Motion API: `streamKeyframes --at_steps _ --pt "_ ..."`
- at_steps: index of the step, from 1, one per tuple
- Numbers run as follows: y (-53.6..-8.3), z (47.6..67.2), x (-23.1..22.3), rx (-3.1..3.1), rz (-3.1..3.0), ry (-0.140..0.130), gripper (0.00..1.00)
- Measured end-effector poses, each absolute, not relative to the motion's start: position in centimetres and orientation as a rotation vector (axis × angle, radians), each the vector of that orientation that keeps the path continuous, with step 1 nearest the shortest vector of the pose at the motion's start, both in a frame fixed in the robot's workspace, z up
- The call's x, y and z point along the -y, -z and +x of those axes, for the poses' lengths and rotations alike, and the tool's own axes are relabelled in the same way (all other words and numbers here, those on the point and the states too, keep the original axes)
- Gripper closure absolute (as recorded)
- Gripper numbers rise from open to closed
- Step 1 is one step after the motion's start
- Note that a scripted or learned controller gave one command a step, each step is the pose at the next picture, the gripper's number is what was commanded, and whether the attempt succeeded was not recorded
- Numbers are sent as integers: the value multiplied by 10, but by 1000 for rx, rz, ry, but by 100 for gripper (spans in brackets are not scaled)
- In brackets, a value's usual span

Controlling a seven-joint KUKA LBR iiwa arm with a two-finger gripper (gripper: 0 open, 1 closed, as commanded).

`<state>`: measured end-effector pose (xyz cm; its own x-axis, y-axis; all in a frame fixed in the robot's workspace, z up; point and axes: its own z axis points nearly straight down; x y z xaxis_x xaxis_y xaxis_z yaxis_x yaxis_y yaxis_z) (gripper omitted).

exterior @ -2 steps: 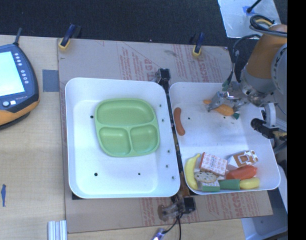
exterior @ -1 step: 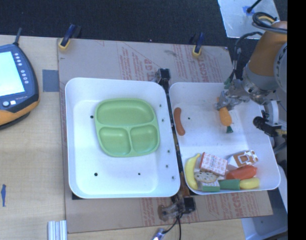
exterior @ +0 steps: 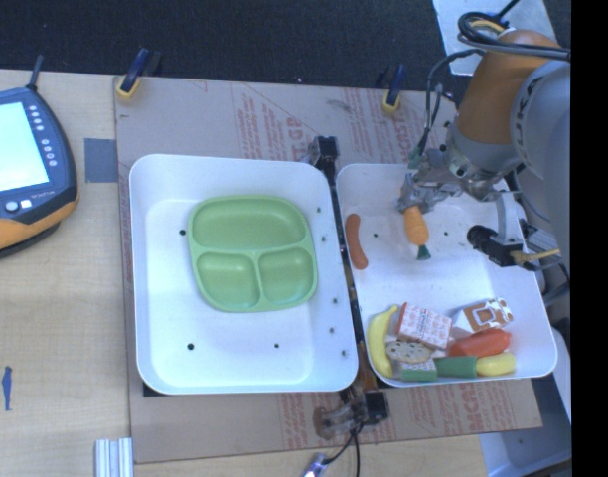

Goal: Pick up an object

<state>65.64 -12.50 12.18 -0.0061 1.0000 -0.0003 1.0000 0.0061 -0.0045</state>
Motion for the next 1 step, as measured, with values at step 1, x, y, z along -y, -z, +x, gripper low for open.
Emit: streamKeyframes --at_steps 1 --pt "-193 645 62 2226 -2214 -2 100"
